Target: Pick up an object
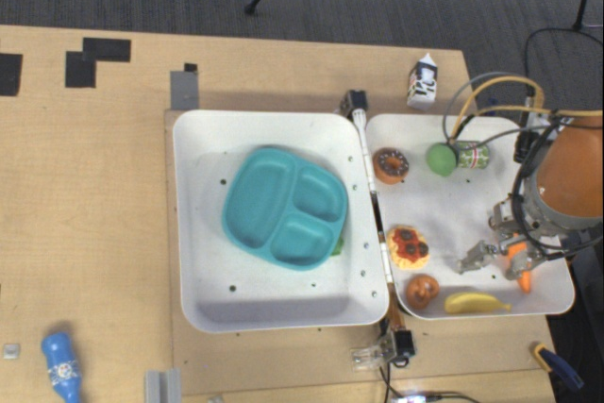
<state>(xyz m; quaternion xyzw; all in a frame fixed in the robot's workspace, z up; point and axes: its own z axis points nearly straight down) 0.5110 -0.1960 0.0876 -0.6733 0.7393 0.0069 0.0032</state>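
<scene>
The right bin [444, 212] holds several toys: a chocolate doughnut [390, 164], a green ball [440, 158] beside a small can [472, 155], a pizza-like round piece [409, 245], a brown-orange round piece [422, 289], a yellow banana [477, 302] and an orange carrot [522, 271]. My gripper [483, 252] hangs low over the bin's right part, just left of the carrot and above the banana. Nothing shows clearly in its grasp. The arm's orange band [571, 170] hides the bin's right edge.
In the left bin [203, 297] a teal divided plate [286, 207] covers something green at its lower right. A small milk carton [424, 80] stands on the bench behind the right bin. A blue object [61, 365] lies at the bench's front left.
</scene>
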